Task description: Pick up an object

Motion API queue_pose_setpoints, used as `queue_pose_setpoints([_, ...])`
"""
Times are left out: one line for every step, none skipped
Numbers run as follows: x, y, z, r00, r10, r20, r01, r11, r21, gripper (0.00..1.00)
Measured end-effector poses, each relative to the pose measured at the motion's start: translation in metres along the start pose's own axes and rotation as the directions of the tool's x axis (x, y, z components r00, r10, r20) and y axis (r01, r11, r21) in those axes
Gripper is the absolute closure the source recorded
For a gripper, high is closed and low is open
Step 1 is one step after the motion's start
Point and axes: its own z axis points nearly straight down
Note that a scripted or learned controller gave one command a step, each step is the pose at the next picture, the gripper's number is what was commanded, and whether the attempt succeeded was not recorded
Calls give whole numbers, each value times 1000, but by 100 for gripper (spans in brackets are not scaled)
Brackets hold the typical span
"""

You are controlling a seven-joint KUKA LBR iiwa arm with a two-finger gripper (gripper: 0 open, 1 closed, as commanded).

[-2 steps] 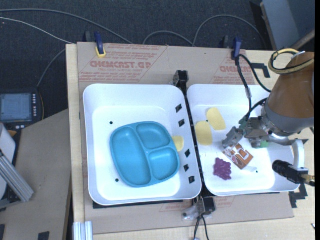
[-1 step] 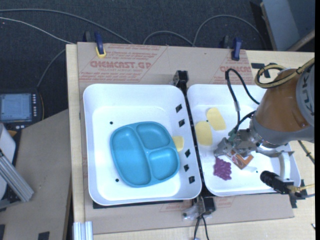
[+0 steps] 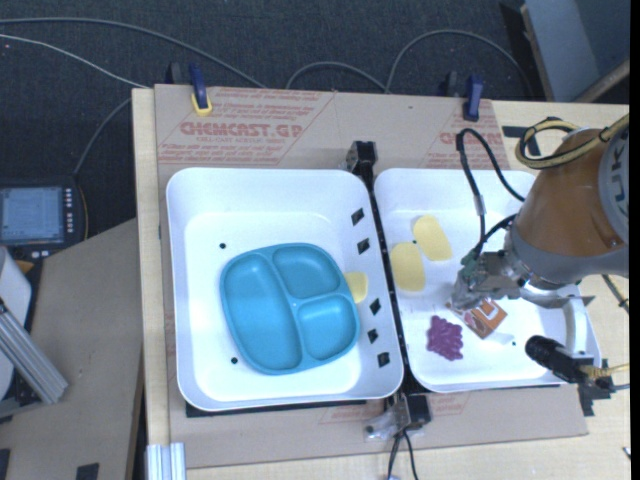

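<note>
Grey-and-orange arm low over the right-hand shallow white bin [image 3: 520,373], its claw [image 3: 478,290] down among small objects.

The pale wooden desk [image 3: 270,118] carries two bins; left of the right-hand bin, the other white bin [image 3: 190,268] holds a blue three-compartment plastic tray [image 3: 288,308] with a small yellow piece [image 3: 357,286] at its right edge. Inside the right-hand bin lie two pale yellow oval pieces [image 3: 408,266], a purple grape-like cluster [image 3: 445,337] nearer the front wall, and a small orange-brown block [image 3: 487,317] touching the claw's tip. Whether the claw is wide or narrow, I cannot tell.
</note>
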Motion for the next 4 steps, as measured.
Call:
queue_pose_setpoints([-5, 5, -45, 1000, -2, 3, 2, 1000, -5, 100])
queue_pose_setpoints([-5, 6, -99, 1000, -3, 3, 3, 1000, -7, 100])
queue_pose_setpoints([48, 35, -105, 1000, -8, 1, 8, 1000, -3, 100])
queue_pose_setpoints([102, 65, -108, 1000, -9, 0, 9, 1000, -3, 100])
